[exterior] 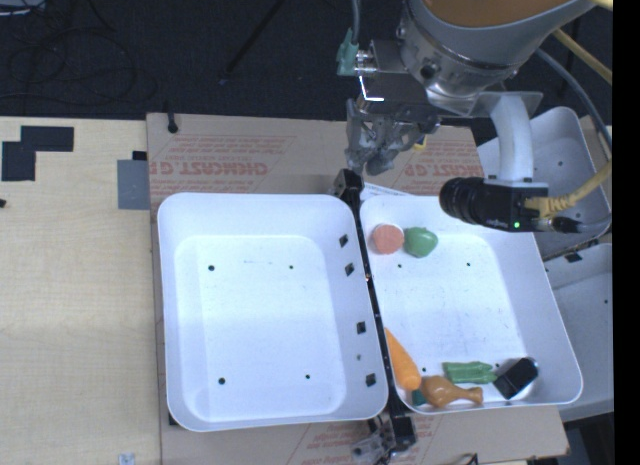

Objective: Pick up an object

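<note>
Overhead, my gripper (378, 158) hangs past the far edge of the two bins; I cannot tell its state.

I count six pieces in the right bin (520, 293): peach ball (386, 240), green ball (421, 242), carrot (401, 357), green stick (468, 372), black block (516, 377), brown drumstick (447, 391). Cardboard (250, 158) lies beneath on a pale bench (70, 303).

Bins (455, 298) smooth white plastic; bench (70, 283) matt wood.

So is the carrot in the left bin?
No, the carrot lies in the right bin, against its left wall near the front.
</note>
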Available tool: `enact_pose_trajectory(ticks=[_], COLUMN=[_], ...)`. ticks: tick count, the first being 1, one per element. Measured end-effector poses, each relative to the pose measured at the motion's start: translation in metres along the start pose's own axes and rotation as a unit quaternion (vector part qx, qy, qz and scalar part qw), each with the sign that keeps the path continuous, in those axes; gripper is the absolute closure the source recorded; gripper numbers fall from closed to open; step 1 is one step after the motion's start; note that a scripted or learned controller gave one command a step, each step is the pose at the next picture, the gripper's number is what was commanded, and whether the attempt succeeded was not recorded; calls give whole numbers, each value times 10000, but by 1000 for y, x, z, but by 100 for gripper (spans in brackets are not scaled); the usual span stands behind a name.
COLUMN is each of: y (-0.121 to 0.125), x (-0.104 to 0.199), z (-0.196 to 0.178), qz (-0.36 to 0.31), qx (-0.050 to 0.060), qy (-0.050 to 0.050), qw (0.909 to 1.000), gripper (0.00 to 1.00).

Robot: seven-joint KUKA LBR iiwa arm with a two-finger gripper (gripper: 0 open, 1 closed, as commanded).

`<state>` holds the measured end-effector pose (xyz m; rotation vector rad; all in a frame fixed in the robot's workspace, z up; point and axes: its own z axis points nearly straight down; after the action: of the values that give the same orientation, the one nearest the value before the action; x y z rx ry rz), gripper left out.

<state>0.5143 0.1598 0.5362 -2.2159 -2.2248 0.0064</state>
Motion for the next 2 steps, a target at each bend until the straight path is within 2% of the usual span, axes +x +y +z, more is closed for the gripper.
enact_pose_trajectory(ticks=[1,2], y=[-39,-40], x=[-84,-67], z=[26,156], qz=[54,26], qx=[7,70], qy=[-5,-10], qw=[10000,10000], gripper=[100,100])
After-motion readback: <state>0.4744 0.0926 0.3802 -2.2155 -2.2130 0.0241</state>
